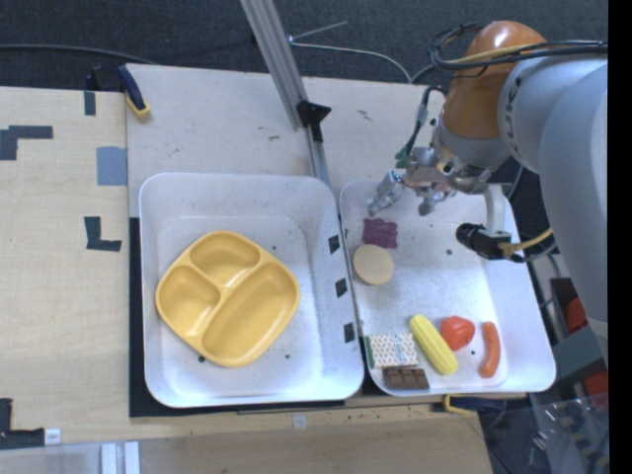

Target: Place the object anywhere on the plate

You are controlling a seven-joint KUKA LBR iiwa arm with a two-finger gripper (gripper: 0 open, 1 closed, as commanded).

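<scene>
Just below tool [407, 197], purple object [379, 232]

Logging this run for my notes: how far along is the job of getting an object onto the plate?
Done: nothing yet. The yellow divided plate in the left white bin carries no toy food. In hand: the gripper hovers at the right white bin's top edge, above the purple block; nothing shows between its fingers. Left: grasp one item, such as the round tan cookie, and carry it to the plate.
</scene>
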